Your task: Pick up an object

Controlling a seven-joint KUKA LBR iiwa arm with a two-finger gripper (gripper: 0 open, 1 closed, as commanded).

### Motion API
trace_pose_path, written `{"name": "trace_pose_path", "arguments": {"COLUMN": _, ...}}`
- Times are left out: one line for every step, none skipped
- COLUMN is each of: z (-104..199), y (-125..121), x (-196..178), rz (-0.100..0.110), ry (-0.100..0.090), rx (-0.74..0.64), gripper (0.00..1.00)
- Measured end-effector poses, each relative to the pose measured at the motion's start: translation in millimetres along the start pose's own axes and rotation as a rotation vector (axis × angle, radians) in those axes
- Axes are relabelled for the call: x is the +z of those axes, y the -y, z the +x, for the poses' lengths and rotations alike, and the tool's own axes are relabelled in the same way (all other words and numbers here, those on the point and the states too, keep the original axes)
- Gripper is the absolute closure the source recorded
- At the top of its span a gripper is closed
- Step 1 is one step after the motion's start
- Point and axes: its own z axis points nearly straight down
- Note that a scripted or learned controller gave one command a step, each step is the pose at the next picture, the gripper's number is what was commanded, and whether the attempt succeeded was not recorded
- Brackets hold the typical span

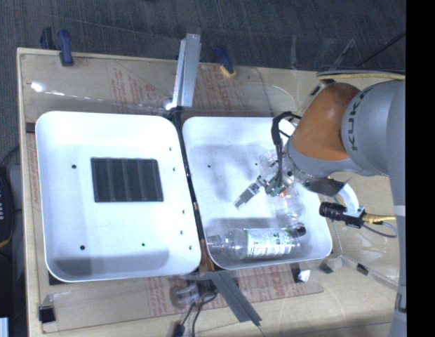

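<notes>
Judgement favours lowering squarely over the clear bottle (256,243) at lower centre of the right bin (224,146); end effector (254,192) grip state cannot be told.

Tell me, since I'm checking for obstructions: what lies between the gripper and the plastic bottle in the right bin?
In the camera view, bare white bin floor separates the gripper from the plastic bottle lying along the right bin's near wall.

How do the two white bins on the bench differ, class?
The left bin holds a dark ribbed panel; the right bin holds a clear bottle lying on its side along the near wall. The arm reaches over the right bin, not the left bin. Both are shallow, white and round-cornered.
</notes>
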Motion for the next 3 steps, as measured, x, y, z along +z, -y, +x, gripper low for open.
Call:
{"name": "trace_pose_path", "arguments": {"z": -15, "y": -14, "x": 19, "rz": -0.003, "ry": 0.004, "rx": 0.116, "gripper": 0.00}}
{"name": "trace_pose_path", "arguments": {"z": 19, "y": -13, "x": 2, "rz": 0.000, "ry": 0.000, "rx": 0.210, "gripper": 0.00}}
{"name": "trace_pose_path", "arguments": {"z": -2, "y": -1, "x": -67, "rz": -0.003, "ry": 0.003, "rx": 0.275, "gripper": 0.00}}
